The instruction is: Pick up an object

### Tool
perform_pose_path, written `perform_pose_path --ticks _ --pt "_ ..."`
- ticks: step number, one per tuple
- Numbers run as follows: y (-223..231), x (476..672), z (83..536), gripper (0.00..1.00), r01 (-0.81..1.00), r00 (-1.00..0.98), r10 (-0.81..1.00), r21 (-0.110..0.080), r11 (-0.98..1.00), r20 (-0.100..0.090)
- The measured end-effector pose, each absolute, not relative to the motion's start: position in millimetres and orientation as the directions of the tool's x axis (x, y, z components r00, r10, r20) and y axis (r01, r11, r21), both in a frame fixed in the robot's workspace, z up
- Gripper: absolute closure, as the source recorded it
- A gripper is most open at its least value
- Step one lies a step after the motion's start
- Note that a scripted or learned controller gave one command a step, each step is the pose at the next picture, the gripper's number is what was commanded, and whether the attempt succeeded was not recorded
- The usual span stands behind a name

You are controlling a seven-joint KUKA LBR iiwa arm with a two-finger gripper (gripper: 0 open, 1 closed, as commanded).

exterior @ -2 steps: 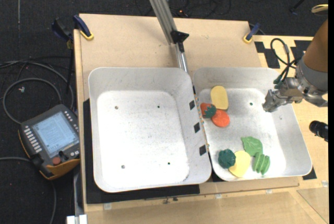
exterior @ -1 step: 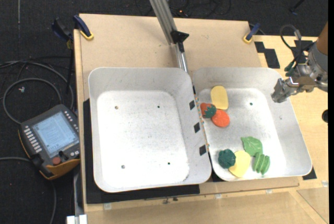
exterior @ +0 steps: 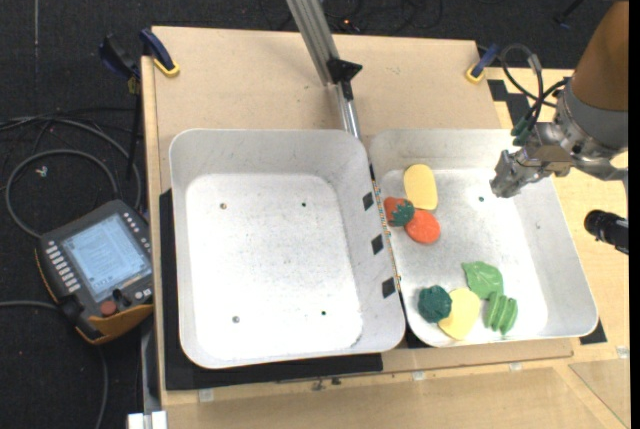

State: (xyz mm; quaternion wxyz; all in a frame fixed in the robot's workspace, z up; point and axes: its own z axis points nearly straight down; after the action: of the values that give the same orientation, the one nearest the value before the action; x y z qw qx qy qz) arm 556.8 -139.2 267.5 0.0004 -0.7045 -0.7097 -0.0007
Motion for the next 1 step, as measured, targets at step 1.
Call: perform_pose_path --ticks 1 --pt "-87.1 548.6 250.3 1.0 1.0 -0.008 1.0 -0.002 0.008 0.002"
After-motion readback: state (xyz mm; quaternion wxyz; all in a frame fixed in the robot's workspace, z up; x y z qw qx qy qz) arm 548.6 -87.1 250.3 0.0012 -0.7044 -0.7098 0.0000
